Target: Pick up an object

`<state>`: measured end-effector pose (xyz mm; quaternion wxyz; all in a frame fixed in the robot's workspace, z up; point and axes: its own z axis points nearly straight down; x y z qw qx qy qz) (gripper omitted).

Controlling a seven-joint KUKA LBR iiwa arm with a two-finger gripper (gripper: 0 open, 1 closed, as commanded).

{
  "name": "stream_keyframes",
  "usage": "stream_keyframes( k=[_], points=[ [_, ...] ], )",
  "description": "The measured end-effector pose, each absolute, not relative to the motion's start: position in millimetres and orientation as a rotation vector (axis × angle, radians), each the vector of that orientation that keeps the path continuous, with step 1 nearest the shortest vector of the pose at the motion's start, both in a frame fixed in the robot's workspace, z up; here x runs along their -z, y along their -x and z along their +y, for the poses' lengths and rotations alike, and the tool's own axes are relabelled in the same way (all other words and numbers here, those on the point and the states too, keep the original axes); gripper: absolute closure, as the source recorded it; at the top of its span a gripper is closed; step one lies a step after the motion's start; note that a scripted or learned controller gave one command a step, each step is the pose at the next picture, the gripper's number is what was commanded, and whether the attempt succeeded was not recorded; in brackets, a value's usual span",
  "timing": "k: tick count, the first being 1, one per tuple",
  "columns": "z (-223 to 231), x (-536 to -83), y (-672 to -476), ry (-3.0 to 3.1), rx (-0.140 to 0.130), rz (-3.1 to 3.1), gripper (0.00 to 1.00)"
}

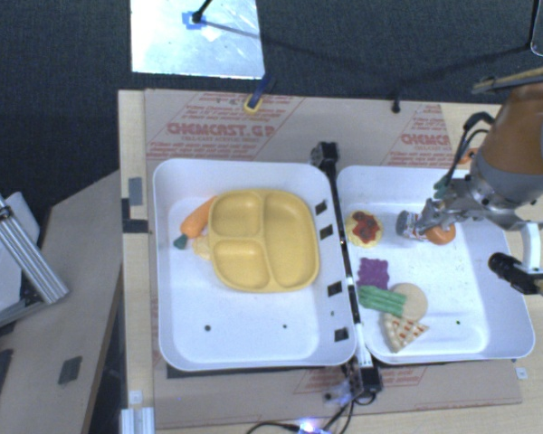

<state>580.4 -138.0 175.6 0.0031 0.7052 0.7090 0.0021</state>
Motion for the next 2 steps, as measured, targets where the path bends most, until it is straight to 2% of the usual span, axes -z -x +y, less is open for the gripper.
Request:
stream_keyframes(
  k=[1,2],
  points=[
    [-138.1,-228.1,-582.3,-2.211,-0.007,2.223,1.0],
    [-86.1,-236.1,-572.2,-2.211,-0.005,2.232,1.0]
  ],
)
